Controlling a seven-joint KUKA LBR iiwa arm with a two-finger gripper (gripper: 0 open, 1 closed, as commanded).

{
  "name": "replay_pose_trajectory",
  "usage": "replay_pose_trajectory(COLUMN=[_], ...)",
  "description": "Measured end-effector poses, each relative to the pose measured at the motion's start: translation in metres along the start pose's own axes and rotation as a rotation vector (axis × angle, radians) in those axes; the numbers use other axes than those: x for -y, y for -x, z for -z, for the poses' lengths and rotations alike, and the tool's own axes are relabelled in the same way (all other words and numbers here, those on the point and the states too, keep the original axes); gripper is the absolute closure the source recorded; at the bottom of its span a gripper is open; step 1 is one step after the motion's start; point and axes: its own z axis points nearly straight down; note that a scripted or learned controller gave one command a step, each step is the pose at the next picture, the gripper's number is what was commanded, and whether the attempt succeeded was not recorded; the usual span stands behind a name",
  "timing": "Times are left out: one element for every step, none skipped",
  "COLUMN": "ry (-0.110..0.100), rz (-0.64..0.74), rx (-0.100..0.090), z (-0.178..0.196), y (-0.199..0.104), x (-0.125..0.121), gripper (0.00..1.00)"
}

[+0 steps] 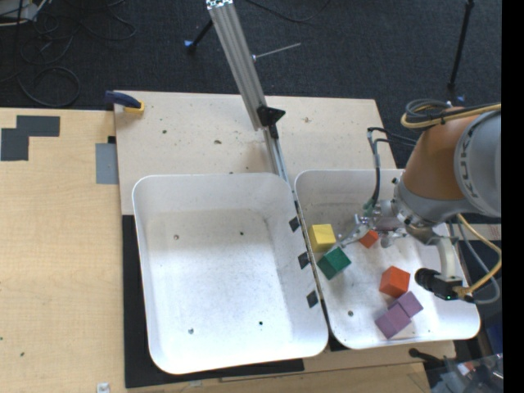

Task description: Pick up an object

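Observation:
In the right bin (352,182) lie a yellow cube (322,236), a green cube (334,263), an orange cube (394,282) and a purple block (399,313). My gripper (366,229) is low in this bin, just right of the yellow cube and above the green one. A small red-orange piece (369,238) shows right at the gripper's tip; I cannot tell whether it is held. The grey arm with its orange band (434,170) covers the bin's right side.
The left bin (147,195) sits beside the right one, with black clips (300,259) along the shared wall. A slanted metal rail (246,72) rises behind the bins. Cables (458,281) hang by the arm at the right.

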Motion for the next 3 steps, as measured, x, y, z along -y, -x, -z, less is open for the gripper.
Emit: replay_pose_trajectory(ry=[-0.005,0.003,0.003], rz=[-0.009,-0.003,0.003], rx=[-0.001,0.001,0.0], z=[0.007,0.069,0.113], y=[0.002,0.008,0.004], x=[0.001,-0.002,0.0], gripper=[1.0,1.0,1.0])
